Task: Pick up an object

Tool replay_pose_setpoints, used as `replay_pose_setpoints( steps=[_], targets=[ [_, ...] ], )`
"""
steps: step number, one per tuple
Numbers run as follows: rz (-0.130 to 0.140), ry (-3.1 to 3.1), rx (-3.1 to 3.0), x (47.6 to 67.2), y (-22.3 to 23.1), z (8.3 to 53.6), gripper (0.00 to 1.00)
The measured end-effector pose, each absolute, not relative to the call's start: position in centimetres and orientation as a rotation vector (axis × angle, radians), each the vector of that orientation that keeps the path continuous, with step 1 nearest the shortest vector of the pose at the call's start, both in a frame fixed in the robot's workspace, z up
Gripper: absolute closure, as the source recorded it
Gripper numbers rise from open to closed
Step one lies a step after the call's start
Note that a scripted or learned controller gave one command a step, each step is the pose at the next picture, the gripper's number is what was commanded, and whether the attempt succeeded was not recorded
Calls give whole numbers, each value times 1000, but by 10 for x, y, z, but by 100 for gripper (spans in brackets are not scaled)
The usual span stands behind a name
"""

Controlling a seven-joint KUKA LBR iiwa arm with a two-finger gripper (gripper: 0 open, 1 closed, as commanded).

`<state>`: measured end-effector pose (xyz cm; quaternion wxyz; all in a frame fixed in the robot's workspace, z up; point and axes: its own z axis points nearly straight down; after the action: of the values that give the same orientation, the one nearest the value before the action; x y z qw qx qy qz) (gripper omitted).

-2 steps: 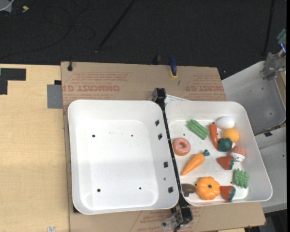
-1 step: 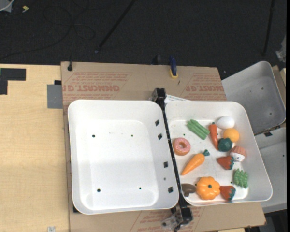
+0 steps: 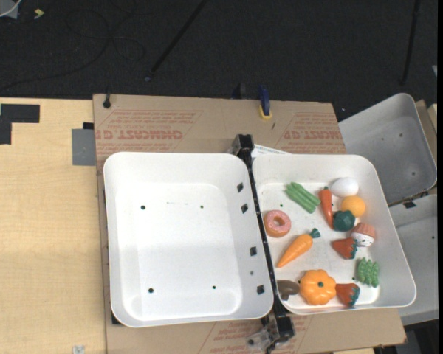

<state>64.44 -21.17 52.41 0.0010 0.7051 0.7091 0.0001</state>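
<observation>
The right bin [image 3: 384,190] is crowded: donut [image 3: 277,223] beside carrot [image 3: 294,249], pumpkin [image 3: 317,287] near the front, egg [image 3: 345,186] at back.

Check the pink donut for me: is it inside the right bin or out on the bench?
Inside. The pink donut lies flat on the floor of the right bin, near its left wall, just up-left of the carrot.

Two bins sit side by side on the surface [image 3: 37,220]. In the right bin [image 3: 399,290] lie toys — a doughnut [image 3: 277,223] left of a carrot [image 3: 296,248], a pumpkin [image 3: 317,287] nearer the front, an egg [image 3: 345,187] at the back.
</observation>
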Motion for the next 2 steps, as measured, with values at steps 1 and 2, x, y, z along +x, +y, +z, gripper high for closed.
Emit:
replay_pose_setpoints(
  steps=[1, 2],
  targets=[
    [-2, 2230, 2214, 645, -212, 538, 100],
    [-11, 2234, 2227, 643, -189, 409, 100]
  ],
)
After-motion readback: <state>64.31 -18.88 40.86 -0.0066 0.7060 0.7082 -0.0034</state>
